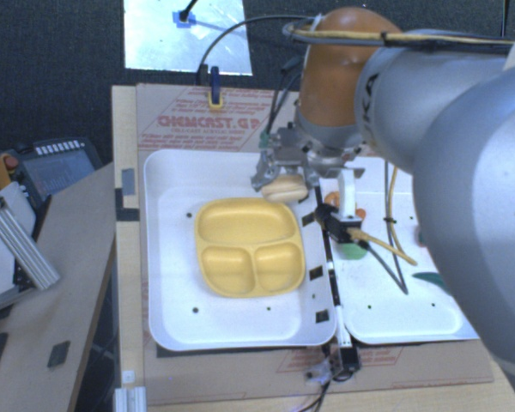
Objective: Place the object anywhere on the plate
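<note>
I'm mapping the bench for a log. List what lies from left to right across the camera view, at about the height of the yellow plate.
Grey teach pendant → left white bin → yellow divided plate → tan object under the hand → right white bin → grey arm.

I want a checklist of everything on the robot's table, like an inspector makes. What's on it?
Surface: two shallow white bins, left bin and right bin, side by side on cardboard.
Job's things: yellow divided plate in the left bin; pale tan object at the gripper, just past the plate's far right corner.
Clutter: small orange piece and green piece in the right bin.
Grippers: gripper low over the left bin's far side.
Cables: black cable looping to the wrist.
Surroundings: control pendant at left.
</note>
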Robot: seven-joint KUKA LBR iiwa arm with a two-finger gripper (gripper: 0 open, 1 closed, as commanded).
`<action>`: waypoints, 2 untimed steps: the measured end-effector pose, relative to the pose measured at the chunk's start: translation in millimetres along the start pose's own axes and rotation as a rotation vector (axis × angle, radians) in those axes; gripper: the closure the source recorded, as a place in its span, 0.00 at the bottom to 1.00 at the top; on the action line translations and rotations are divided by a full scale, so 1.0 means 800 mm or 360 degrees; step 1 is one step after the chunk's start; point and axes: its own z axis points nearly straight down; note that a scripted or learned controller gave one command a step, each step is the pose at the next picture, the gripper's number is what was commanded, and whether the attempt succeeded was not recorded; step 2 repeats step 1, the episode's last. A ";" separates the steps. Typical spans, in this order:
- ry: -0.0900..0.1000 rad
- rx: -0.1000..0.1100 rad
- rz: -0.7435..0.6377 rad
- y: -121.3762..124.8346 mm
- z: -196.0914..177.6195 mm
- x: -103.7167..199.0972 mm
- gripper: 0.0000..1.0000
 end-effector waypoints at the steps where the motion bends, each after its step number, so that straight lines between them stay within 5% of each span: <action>1: 0.0001 -0.0002 -0.0001 0.001 0.000 0.000 0.00; 2: 0.0001 -0.0002 -0.0001 0.001 0.000 0.000 0.00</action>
